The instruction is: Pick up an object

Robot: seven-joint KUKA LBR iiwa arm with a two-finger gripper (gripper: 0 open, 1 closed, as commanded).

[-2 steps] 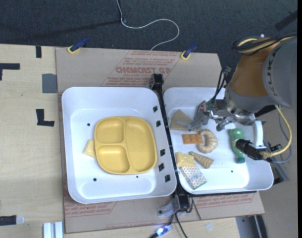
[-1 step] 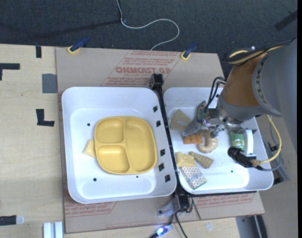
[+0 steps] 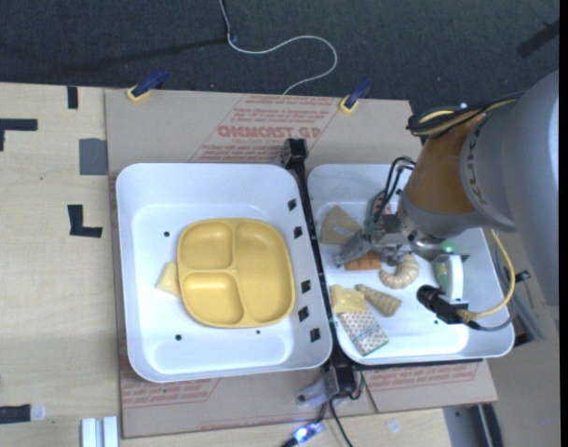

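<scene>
The right bin [image 3: 410,345] holds several small objects: a tan wedge [image 3: 338,223], an orange carrot-like piece [image 3: 363,264], a pale ridged croissant shape [image 3: 399,272], a yellow cone [image 3: 381,299], a yellow chunk [image 3: 345,297], a speckled packet [image 3: 363,331] and a green-and-white item [image 3: 446,274]. My gripper [image 3: 375,246] is low in this bin, just above the carrot piece and beside the croissant shape. The wrist and arm hide how its fingers stand.
The left bin [image 3: 144,203] carries a yellow three-compartment plate [image 3: 236,272] with a yellow scrap [image 3: 167,277] sticking out from under its left side. A black divider [image 3: 307,240] runs between the bins. A white cable [image 3: 284,49] lies behind on dark carpet.
</scene>
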